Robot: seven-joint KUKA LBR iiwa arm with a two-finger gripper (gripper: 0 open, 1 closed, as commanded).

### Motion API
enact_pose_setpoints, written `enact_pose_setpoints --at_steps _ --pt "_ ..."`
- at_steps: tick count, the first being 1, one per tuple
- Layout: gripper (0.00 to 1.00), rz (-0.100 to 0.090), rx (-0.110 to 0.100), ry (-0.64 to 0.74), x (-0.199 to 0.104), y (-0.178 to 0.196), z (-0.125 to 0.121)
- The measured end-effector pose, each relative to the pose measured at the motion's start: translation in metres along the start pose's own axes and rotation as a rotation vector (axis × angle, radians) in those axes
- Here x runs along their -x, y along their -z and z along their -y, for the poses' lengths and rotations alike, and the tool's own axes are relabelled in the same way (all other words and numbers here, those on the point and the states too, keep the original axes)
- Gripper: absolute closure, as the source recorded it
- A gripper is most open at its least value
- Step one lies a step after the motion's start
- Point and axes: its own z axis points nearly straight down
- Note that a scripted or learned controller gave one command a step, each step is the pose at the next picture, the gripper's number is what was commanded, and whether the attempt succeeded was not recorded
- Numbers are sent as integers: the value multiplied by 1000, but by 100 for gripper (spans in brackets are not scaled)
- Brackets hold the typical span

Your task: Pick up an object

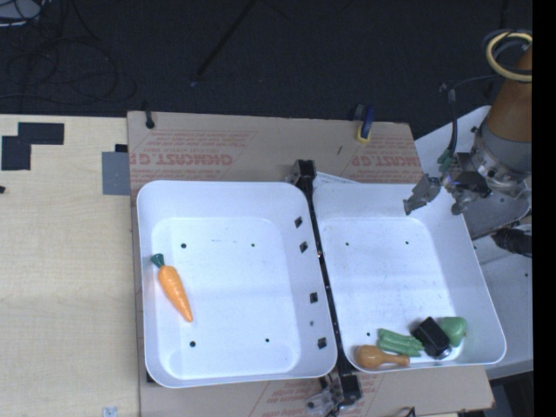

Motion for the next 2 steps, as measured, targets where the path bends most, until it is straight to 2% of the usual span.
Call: enact_pose_setpoints --at_steps 1,2 --pt "0 -2 -3 5 -66 -42 -38" --pt "0 -1 17 7 -125 158 -38"
